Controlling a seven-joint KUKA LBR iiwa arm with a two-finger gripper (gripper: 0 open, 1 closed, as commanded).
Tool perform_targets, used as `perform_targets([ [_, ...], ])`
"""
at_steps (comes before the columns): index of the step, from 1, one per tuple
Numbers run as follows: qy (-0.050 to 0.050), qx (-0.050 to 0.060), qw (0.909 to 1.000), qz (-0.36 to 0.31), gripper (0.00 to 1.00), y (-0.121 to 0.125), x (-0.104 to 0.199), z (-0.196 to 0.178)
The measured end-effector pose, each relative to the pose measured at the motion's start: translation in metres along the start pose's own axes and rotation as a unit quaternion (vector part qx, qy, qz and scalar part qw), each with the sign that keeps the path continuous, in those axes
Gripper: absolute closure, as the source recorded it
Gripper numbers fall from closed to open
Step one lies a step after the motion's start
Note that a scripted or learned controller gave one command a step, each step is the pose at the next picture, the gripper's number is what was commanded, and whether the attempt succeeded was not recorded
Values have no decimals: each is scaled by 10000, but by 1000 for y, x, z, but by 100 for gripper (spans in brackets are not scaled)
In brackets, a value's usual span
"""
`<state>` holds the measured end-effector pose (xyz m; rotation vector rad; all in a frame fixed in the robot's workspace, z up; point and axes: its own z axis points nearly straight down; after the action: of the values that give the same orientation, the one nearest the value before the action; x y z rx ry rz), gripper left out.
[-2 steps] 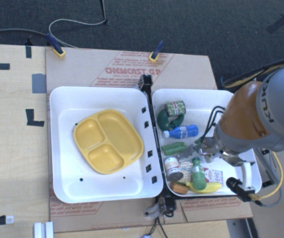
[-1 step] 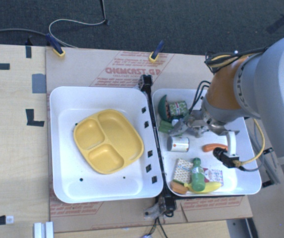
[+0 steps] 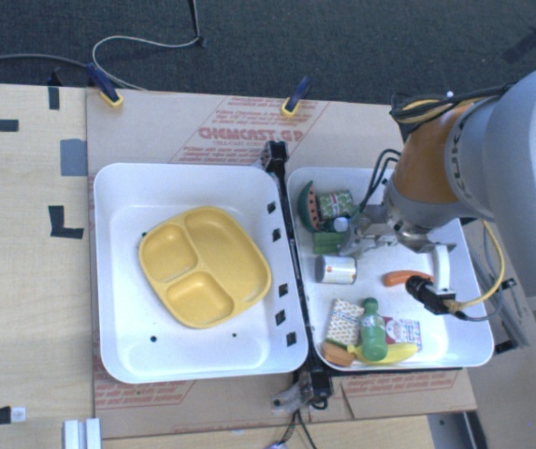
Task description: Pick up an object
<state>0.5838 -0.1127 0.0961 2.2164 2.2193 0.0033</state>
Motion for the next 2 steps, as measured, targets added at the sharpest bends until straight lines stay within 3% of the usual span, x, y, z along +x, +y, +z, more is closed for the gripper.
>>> perform_targets([
  [1,0,-1,10000,0,0,0,0,0],
  [2,8,7,10000,-4,100,0,1,-9],
])
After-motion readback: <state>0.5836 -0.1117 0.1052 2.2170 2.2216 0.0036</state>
